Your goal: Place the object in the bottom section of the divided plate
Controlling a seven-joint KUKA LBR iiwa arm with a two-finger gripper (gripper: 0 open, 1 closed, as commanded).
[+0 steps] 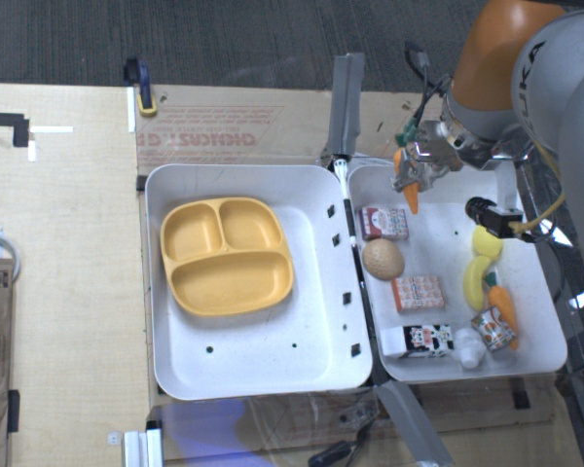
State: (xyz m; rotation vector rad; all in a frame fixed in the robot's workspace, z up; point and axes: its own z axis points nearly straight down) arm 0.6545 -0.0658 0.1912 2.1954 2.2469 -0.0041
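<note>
Gripper pinches a carrot near the right bin's back rim.

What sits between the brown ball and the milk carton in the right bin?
In the camera view, a small red-and-white box lies between the ball and the carton.

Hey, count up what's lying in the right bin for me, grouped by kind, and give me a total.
Small cartons: 3 (red one, pink one, cow-print one)
Bananas: 1
Carrots: 1
Round tan ball: 1
Other small items at the lower right corner: 2
Total: 8
</note>
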